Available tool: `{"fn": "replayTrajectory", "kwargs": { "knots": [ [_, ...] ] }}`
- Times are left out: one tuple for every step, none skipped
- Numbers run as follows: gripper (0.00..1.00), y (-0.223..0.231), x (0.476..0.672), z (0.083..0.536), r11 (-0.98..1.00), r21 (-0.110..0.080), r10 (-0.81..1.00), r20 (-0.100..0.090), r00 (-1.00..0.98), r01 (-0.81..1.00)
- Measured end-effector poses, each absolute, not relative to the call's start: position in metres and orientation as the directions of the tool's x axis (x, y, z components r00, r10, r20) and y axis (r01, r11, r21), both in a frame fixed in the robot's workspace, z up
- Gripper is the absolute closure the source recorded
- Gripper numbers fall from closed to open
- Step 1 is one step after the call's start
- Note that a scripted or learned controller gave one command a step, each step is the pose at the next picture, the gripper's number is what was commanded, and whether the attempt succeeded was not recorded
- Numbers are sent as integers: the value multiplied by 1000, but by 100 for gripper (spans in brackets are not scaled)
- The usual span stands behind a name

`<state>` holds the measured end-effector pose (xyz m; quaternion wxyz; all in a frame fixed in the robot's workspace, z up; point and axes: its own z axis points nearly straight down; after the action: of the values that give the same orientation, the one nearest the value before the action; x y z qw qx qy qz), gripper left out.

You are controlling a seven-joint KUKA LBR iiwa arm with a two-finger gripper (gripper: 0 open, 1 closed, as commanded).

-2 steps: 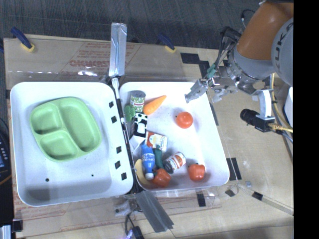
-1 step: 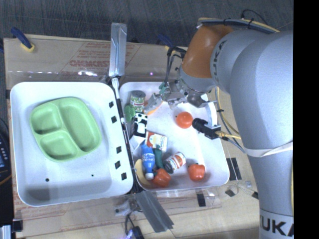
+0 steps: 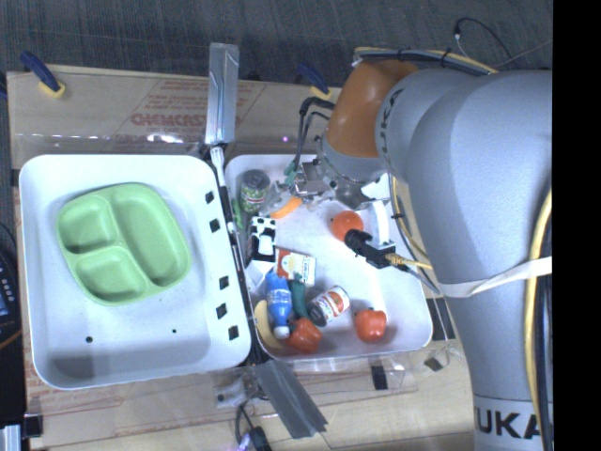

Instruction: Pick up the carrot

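Hovering gripper (image 3: 302, 184) low in right bin (image 3: 410, 301), just beside carrot (image 3: 286, 207); finger state impossible to tell.

The arm (image 3: 441, 158) covers the right bin's (image 3: 413, 332) far right corner and most of the gripper (image 3: 305, 188). The carrot (image 3: 286, 208) shows only as a small orange sliver beneath it. The banana (image 3: 268, 336) lies partly hidden under a bottle (image 3: 279, 301).
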<state>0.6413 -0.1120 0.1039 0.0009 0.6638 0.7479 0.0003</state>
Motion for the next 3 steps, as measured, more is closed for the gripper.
{"fn": "replayTrajectory", "kwargs": {
  "knots": [
    [100, -112, 641, 114, 122, -1, 993, 1, -122, 993],
    [100, -56, 654, 205, 384, 1, 923, -1, -384, 923],
    [100, -33, 607, 232, 479, -2, 878, 1, -479, 878]
  ]
}}
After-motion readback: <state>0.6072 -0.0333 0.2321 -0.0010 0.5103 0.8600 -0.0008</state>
